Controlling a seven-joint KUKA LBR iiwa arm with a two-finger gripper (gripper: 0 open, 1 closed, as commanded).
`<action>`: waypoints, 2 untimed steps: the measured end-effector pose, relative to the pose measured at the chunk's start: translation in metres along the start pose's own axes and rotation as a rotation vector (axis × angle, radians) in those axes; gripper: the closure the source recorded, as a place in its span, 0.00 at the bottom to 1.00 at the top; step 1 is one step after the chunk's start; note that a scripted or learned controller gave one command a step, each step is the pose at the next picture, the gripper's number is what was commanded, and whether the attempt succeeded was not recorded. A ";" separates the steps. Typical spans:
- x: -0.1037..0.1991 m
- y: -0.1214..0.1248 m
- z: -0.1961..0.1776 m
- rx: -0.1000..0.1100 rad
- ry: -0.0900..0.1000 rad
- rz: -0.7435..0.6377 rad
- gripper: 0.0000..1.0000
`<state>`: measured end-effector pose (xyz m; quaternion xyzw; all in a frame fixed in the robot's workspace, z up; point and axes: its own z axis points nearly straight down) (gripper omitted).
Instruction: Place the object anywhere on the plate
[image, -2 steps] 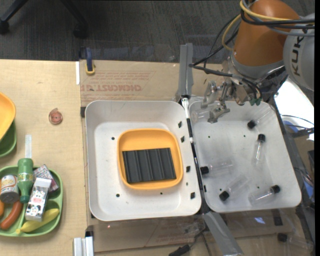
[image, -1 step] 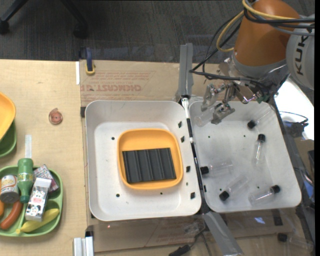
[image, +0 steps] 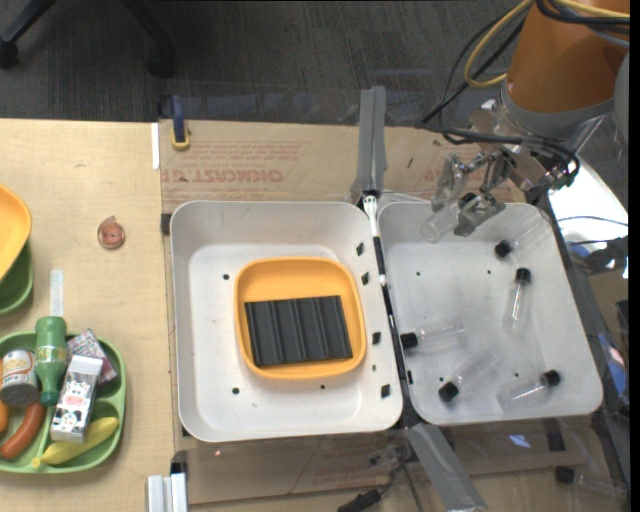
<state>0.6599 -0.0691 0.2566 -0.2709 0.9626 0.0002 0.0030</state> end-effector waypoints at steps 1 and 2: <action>0.000 0.000 0.000 0.000 0.000 0.000 0.00; 0.041 -0.068 -0.067 0.000 0.000 -0.183 0.00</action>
